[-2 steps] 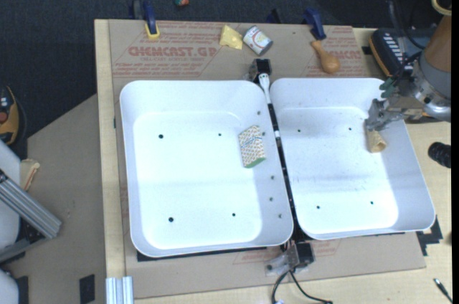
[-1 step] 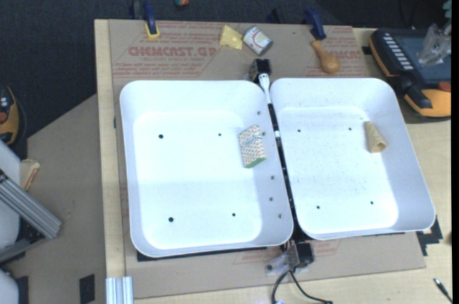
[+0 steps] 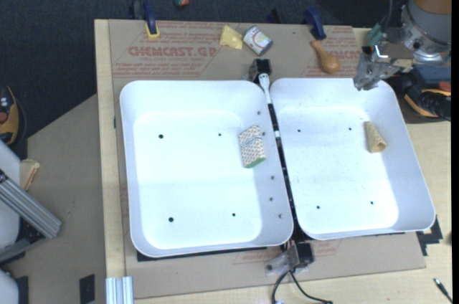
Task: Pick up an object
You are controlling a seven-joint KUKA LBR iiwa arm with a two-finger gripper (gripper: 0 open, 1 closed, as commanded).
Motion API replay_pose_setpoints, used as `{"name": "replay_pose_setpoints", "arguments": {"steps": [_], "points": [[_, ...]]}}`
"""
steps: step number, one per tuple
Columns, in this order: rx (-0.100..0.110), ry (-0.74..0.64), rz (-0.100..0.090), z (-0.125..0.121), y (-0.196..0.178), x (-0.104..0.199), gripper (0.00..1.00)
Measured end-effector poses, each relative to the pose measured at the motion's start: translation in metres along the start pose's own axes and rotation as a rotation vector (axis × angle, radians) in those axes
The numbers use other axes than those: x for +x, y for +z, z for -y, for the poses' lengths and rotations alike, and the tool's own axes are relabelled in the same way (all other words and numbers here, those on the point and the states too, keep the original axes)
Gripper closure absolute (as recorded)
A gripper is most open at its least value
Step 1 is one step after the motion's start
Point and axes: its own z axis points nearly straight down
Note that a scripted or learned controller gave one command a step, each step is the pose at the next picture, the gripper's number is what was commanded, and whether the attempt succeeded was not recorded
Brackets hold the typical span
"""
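Note:
A small tan, cone-like piece (image 3: pixel 374 137) lies in the right bin (image 3: pixel 344 181), near its right wall. A patterned green-and-white pouch (image 3: pixel 251 146) rests in the left bin (image 3: pixel 186 173), close to its right edge. My gripper (image 3: pixel 367 79) hangs over the right bin's far right corner, above and behind the tan piece. I see nothing between its fingers.
On the cardboard behind the bins lie a yellow wedge (image 3: pixel 231 38), a small white box (image 3: pixel 257 40) and a wooden-handled tool (image 3: pixel 325 57). Blue clamps (image 3: pixel 150 18) hold the board's far edge. A black brush-like item (image 3: pixel 262 70) sits between the bins' far corners.

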Motion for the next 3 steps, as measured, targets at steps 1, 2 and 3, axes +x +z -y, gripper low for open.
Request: {"name": "replay_pose_setpoints", "arguments": {"steps": [1,2,3], "points": [[-0.026,0.012,0.014,-0.033,-0.132,-0.069,1.00],[0.001,0.003,0.002,-0.059,-0.023,-0.017,1.00],[0.001,-0.001,0.000,-0.059,0.050,0.076,1.00]]}}
